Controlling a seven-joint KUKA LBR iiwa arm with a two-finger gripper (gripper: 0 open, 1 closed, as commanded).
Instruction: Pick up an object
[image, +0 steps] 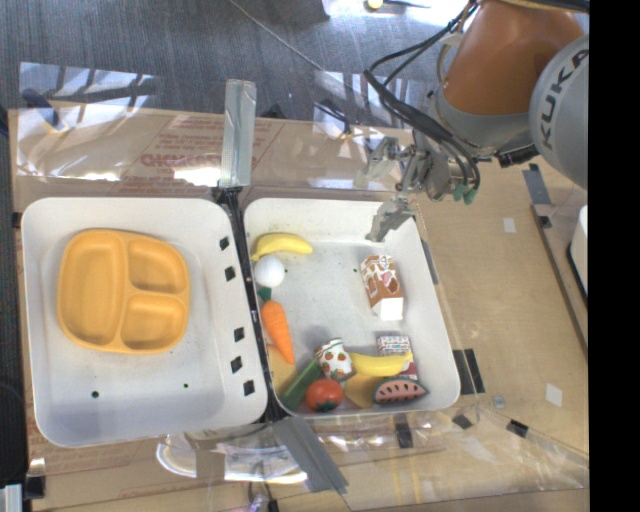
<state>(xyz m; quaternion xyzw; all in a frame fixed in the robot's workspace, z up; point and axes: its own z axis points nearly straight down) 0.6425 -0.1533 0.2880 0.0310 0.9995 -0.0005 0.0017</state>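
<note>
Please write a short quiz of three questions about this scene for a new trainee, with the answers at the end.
1. True or false: the yellow divided tray lies in the left bin.
2. Which thing lies nearest the gripper? A) carrot B) milk carton C) watermelon slice
3. Fill in: the white egg lies just below the ____.

Key: 1 true; 2 B; 3 banana.

Claw (392, 222) hovers over right bin's (432, 300) toy food.
</note>
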